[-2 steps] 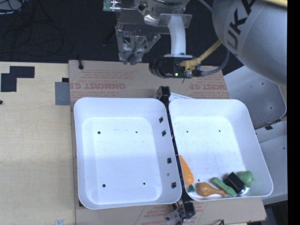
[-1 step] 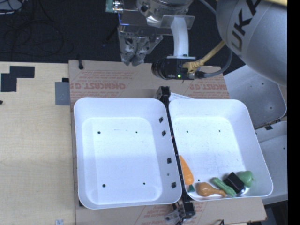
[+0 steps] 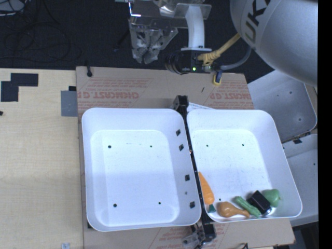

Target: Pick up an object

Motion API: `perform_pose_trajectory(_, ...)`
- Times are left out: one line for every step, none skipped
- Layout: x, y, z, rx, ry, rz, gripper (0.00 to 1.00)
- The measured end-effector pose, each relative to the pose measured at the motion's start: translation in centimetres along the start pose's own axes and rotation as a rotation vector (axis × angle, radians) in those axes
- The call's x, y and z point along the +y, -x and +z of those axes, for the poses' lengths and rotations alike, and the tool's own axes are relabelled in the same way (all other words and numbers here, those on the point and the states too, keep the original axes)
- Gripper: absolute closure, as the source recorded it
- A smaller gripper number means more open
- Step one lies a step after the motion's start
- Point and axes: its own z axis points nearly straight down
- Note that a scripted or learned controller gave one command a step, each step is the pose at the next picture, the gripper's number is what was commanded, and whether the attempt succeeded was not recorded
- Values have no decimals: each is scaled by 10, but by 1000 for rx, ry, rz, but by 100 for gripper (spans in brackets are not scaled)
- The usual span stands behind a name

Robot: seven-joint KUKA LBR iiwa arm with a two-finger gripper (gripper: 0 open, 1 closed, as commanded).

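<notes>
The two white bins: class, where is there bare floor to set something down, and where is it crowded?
The left bin has bare floor from wall to wall. The right bin is bare across its far and middle floor. Its near edge is crowded: a carrot, an orange piece, green pieces and a black block.

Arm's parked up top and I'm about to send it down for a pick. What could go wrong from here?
1. The items are bunched in the right bin's near corner, touching; the gripper may catch two or none.
2. The carrot lies against the divider wall, leaving little room beside it.
</notes>
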Motion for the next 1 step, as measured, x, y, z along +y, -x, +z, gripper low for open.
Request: perform_pose_trajectory(-5,1,0,0,-2,-1,100)
